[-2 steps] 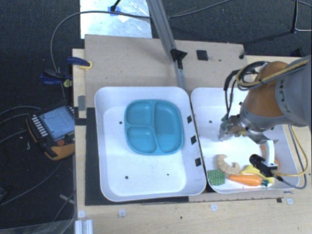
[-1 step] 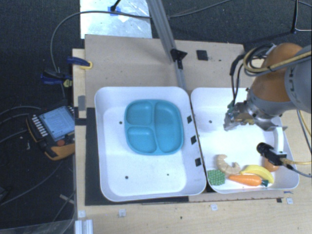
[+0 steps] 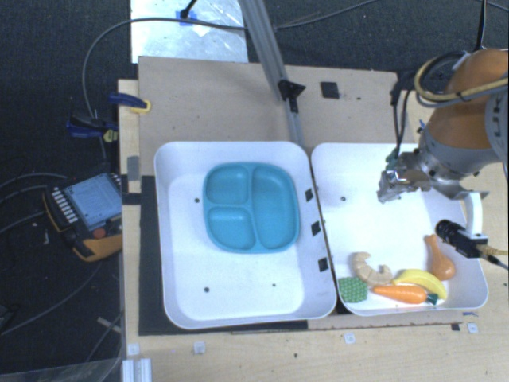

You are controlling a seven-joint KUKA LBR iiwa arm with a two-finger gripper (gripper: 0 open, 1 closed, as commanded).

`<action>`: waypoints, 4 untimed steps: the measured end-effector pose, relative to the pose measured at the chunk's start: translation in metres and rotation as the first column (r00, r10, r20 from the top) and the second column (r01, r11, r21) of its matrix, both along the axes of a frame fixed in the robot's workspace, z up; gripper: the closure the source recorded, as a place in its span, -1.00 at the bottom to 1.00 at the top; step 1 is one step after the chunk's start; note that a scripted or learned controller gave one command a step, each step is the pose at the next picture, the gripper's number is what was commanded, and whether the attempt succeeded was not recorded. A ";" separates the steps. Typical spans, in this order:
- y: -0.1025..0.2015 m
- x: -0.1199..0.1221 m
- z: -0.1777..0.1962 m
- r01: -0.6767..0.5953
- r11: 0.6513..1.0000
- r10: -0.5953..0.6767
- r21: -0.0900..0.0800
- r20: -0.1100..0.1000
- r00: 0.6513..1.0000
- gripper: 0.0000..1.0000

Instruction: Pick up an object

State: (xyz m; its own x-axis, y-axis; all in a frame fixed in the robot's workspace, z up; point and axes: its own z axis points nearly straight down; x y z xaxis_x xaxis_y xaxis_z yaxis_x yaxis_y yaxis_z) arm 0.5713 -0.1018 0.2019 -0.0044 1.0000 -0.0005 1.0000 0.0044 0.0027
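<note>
Brown board (image 3: 215,94) covers the bench. On it we see two white bins, side by side and touching. The left bin (image 3: 179,293) holds one blue plate (image 3: 253,207) with three dips in it. The right bin (image 3: 350,173) holds the toy food.

One grey and orange arm (image 3: 469,110) comes in from the right, over the far side of the right bin. One long grey pole (image 3: 266,34) slants down from the top and ends just behind the spot where the bins meet. One box with a blue screen (image 3: 89,201) lies on the dark floor to the left.

The claw (image 3: 391,188) hangs over a bare white part of the right bin. We cannot tell if it is spread or pressed together.

The toys lie in a bunch at the near edge of that bin, well apart from the claw. The bin floor between them is bare. We count five toys, one of each:
- a drumstick (image 3: 442,266)
- a yellow banana (image 3: 421,278)
- an orange carrot (image 3: 400,294) touching the banana
- a pale lumpy piece (image 3: 371,270)
- a small green piece (image 3: 353,290)
</note>
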 end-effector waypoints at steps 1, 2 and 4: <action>0.000 0.001 0.035 0.000 1.000 0.000 0.000 0.001 1.000 1.00; 0.045 -0.001 0.039 -0.004 1.000 0.004 0.002 -0.001 1.000 1.00; 0.161 -0.005 0.032 -0.005 1.000 0.005 0.002 -0.002 1.000 1.00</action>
